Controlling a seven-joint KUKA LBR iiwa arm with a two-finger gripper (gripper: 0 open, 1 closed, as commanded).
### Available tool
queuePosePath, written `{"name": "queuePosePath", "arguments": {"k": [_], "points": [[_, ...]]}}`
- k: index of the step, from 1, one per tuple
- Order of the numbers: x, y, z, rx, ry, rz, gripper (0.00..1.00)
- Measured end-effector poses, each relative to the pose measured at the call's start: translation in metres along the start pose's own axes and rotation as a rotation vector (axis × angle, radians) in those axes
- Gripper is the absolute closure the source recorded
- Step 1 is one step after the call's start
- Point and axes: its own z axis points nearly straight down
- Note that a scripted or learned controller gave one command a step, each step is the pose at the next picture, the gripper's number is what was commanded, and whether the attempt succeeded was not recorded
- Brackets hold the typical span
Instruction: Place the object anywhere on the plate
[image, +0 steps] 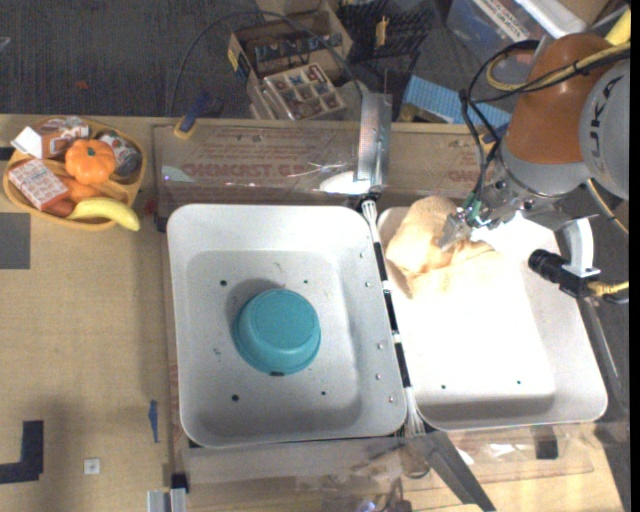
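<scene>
Camera view: I look down at a slant on two white bins on the bench.
My claw: upper right of the frame, over the right bin, tips at the pale thing; whether they are apart or together I cannot tell.
Object: a soft, crumpled, cream-and-tan lump, like cloth or bread, in the upper-left corner of the right bin, against the wall.
Plate: a round teal dish, smooth and domed, in the middle of the left bin.
Step in hand: taking hold of the lump, I judge.
How to do it well: bite deep into the bulk, lift clear of both bin walls, cross leftward, release low over the teal round.
Risk: a floppy thing may slip or drape off the domed surface.
</scene>
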Motion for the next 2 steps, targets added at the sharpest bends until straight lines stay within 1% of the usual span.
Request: {"name": "queuePosePath", "arguments": {"k": [1,2], "points": [[0.0,0.001,-0.026,-0.002,-0.001,-0.003,1.0],[0.057,0.015,-0.033,-0.001,0.001,-0.403,1.0]]}}
